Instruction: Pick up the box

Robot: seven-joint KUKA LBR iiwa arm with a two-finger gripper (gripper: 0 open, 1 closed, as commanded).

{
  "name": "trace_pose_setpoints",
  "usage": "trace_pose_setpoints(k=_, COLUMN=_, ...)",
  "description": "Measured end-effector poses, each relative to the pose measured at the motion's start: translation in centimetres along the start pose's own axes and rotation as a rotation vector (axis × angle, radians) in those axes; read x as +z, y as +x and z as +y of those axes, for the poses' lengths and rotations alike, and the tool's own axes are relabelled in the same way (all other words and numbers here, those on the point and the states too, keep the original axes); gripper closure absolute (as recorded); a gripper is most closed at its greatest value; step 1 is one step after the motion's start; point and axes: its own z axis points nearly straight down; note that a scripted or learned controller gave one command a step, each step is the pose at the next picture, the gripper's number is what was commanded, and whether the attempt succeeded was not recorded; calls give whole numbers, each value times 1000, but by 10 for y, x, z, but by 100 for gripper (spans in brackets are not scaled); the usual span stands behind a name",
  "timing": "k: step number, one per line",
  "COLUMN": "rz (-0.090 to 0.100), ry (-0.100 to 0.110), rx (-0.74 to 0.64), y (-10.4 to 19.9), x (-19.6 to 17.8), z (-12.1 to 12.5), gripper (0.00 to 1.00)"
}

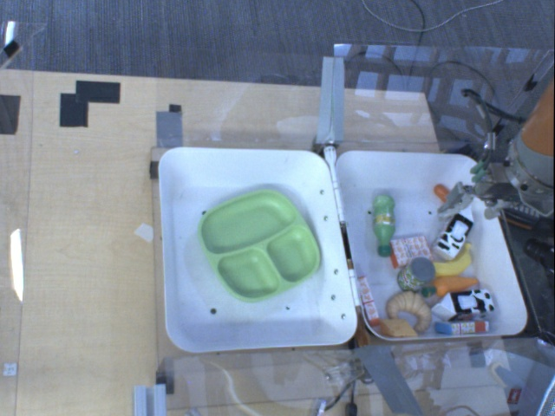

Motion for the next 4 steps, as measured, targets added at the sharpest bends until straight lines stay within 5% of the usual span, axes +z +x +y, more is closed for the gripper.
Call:
trace_pose_setpoints(k=1, rz=0, ry=0, rx=-121, y=62, x=58, z=-59, gripper=0)
trace_pose_setpoints(k=2, rz=-8, ry=-18, rx=-195, y=80, x=118, z=-42, gripper=0)
trace_pose_setpoints(k=3, rz=-7, ry=-19, rx=-212, y=89, x=119, z=-69, gripper=0)
trace_pose_setpoints(k=4, rz=0, ry=-3, rx=-45, y=135, x=26, z=-73, gripper=0)
